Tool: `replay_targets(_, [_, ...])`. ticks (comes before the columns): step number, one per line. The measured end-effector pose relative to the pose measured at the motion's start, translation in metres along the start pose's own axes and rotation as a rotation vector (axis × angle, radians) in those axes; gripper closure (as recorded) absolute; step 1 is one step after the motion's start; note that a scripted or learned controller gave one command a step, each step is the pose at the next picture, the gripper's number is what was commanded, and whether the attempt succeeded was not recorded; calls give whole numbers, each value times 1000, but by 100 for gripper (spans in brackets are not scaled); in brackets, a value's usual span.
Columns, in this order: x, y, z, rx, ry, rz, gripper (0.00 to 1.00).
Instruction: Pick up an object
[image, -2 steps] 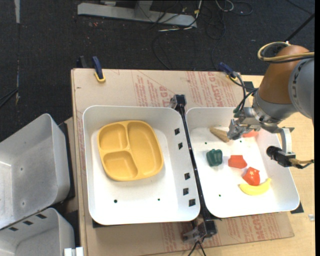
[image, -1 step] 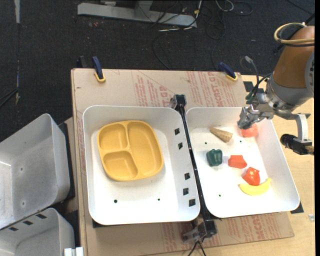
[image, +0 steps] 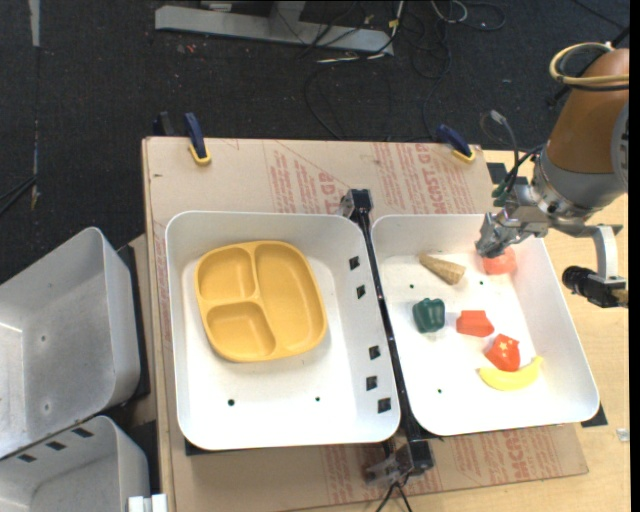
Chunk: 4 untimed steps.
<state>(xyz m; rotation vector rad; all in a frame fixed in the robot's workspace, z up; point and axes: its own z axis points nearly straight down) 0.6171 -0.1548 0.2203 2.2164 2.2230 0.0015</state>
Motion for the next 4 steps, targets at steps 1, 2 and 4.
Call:
replay_targets(1, [52, -5, -11, 2, 3, -5, 100])
replay_targets(2, [105, -16, -10, 4, 3, -5, 100])
replay_targets(4, [213, -13, -9, 1, 2, -5, 100])
